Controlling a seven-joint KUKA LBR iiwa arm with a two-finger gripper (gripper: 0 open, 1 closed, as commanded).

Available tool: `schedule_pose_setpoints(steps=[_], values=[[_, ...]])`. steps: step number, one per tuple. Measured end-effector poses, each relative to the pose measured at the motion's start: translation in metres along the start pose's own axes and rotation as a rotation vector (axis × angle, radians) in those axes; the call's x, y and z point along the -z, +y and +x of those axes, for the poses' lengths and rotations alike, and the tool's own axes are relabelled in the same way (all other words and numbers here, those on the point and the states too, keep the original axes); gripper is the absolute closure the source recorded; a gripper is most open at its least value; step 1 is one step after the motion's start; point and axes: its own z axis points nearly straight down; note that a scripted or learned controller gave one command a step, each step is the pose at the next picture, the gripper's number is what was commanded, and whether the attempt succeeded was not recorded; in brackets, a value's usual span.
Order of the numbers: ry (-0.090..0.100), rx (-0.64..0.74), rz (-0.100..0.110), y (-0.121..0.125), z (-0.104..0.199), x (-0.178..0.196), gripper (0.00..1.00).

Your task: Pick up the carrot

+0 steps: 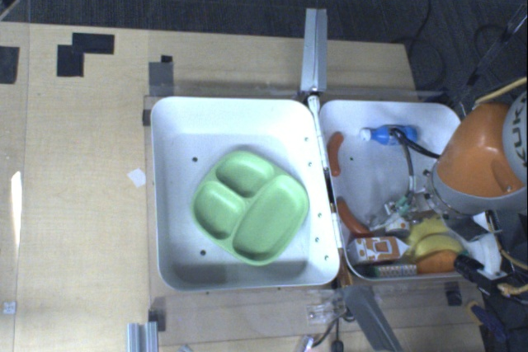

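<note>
Reaching in from three o'clock, the arm (487, 157) hangs its gripper (404, 208) low over the right bin (429, 115), above the clutter packed into that bin's six o'clock end; the slim orange piece I take to be the carrot (334, 154) lies in the same bin, hard against the wall it shares with the left bin (177, 177), and sits at about ten o'clock from the gripper, apart from it with bare white floor between; its long axis runs nearly twelve to six, parallel to that wall; a second, darker reddish stick (350, 218) lies slanted at about nine o'clock from the gripper and much nearer to it, so the two could be confused; whether the pincer is open or closed cannot be told at this slant, as wrist and cables blur together there, and nothing can be seen gripped in it; a banana (435, 241), an orange (437, 261) and a small carton (378, 248) crowd the floor at five to seven o'clock below it; a blue-capped bottle (379, 134) lies at eleven o'clock; the green divided plate (252, 206) rests in the left bin; the coming move likely calls for a shift toward ten o'clock and a grasp across the carrot's width, with the wall leaving little room.
</note>
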Motion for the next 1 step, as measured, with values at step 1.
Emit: schedule_pose_setpoints(steps=[1], values=[[0.005,-0.326,0.003,0.0054,-0.0777,-0.0014,0.00]])
